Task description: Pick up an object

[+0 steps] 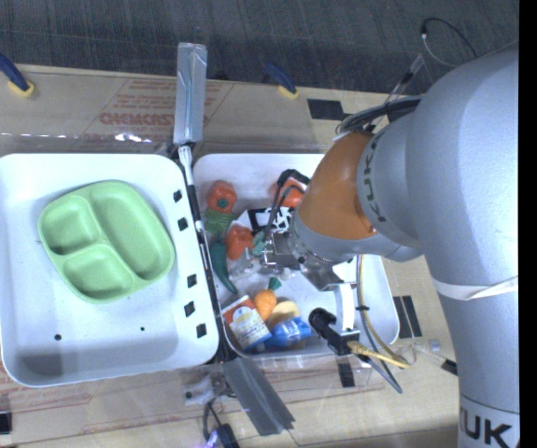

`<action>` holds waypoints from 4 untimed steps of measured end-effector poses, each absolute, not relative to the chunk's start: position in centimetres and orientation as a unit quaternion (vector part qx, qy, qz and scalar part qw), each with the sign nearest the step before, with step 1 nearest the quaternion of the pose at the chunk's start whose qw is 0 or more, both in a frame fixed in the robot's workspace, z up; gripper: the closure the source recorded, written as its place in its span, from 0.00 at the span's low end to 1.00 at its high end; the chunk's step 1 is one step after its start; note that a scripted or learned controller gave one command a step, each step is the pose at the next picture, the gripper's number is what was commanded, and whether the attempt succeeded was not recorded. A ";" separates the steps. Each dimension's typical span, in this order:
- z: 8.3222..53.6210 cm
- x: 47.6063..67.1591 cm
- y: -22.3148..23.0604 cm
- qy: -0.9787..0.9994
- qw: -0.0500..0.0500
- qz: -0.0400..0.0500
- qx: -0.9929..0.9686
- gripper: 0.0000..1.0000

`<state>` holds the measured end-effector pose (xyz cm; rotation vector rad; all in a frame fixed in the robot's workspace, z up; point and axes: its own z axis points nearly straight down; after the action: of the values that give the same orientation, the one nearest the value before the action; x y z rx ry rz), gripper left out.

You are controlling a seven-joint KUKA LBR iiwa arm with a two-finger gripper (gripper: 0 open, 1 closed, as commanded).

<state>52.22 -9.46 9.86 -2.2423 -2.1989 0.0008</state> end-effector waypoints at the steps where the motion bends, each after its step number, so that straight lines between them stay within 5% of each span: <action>1: 19.2 49.1 -6.0 -0.808 0.000 0.000 -0.589 0.00; 3: 22.3 47.7 -1.3 -0.789 0.000 0.000 -0.614 0.00; 4: 19.8 47.6 -5.8 -0.907 0.002 0.001 -0.421 0.00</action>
<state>47.63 -5.78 19.78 -1.3225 -2.8460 0.0021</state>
